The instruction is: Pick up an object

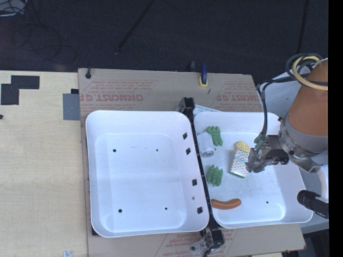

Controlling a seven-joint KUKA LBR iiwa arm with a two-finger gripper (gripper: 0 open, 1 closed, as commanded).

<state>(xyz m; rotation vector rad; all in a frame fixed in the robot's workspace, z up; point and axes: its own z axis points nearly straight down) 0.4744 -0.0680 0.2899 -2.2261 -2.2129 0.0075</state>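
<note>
Two bins: left bin (102, 143) and right bin (268, 208), shallow, white, side by side on a brown cardboard sheet (161, 92).
Landmark: the black divider (195, 167) where the two bins meet; all places below are given from it.
Left bin: on the divider's left side; its floor shows small dark dots.
Upper green piece (215, 135): right of the divider, near its upper part, just beside a small pale cylinder (205, 144) that lies against the divider side of the bin.
Lower green piece (215, 174): right of the divider, near its middle.
Sausage (225, 203): orange-brown, lying flat, right of the divider near its lower end.
Patterned packet (239, 163): further right of the divider, with a yellow item (242, 146) touching its upper edge.
Gripper (253, 162): at the packet's right edge; finger state cannot be told.
Arm: grey, with an orange band (316, 103), far right of the divider.
Writing: reversed print on the cardboard above the bins, not legible with certainty.
</note>
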